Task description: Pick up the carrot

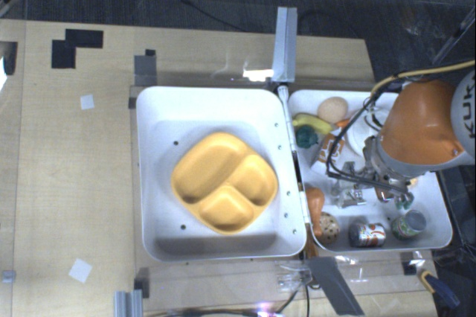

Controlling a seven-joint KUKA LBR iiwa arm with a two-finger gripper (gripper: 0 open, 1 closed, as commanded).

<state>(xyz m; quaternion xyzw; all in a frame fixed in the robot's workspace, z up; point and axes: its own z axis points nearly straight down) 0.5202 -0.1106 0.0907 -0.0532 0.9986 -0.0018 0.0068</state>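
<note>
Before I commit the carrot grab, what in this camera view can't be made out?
- Gripper: blurred under the wrist, finger state unreadable.
- Carrot: lower end meets a speckled ball; contact unclear.
- Right bin: middle floor hidden by the arm.
- Can: label too small.

My bench looks like pale matt wood, the bins smooth white plastic, the tray glossy yellow plastic.

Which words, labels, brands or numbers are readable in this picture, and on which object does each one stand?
"KU": large dark letters, cut off by the picture edge, on the grey robot arm.
Small metal can in the right white bin: printed label, too blurred to read.
Nothing else readable.
</note>
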